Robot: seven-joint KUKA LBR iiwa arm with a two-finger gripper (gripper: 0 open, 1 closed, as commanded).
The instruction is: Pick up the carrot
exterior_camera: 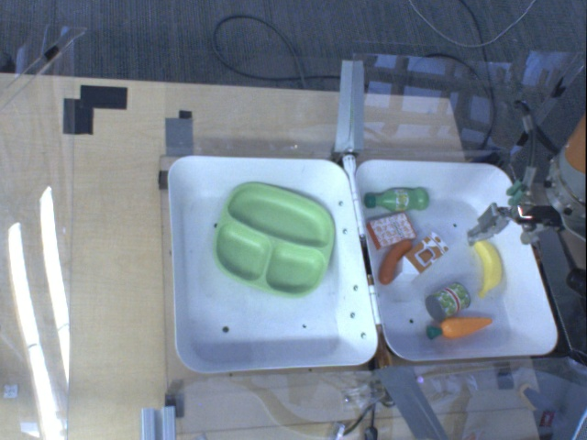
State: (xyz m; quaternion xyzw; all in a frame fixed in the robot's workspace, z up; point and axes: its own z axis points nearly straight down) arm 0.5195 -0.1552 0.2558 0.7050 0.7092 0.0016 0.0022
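Two bins (183, 337): left holds plate (273, 237), right carrot (461, 327).

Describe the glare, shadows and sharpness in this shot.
Camera view: bright streaks of glare lie on the wooden bench at left; lighting over the bins is even with soft shadows; the carrot reads clearly, while the claw at right is small and slightly blurred.
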